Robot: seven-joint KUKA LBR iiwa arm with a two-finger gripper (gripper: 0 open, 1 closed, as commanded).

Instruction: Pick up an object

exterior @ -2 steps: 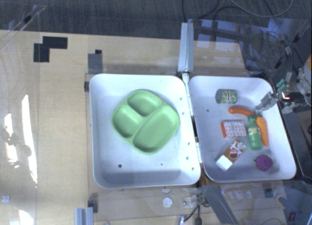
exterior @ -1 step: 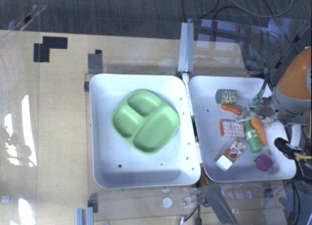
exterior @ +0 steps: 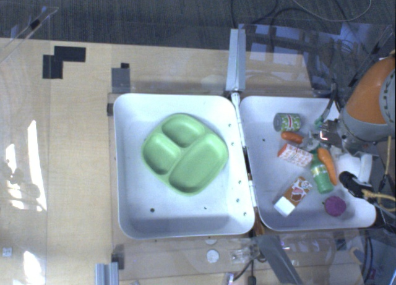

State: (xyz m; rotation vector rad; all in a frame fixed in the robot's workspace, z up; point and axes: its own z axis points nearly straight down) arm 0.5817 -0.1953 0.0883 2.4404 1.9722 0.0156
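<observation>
Camera view: the end effector [exterior: 328, 135] hovers at the right bin's [exterior: 266, 154] far-right side; its grip I cannot tell. Below it lie a smooth tapered carrot [exterior: 327, 162], long axis running top-left to bottom-right, and a green plastic bottle [exterior: 321, 177].

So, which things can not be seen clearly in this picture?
- Gripper: in the camera view the arm's body covers it from above, so its finger state is unclear.
- Carrot: its upper end disappears under the gripper.
- Small carton and the box: printing too small to read.
- Can: label too blurred to read.
</observation>
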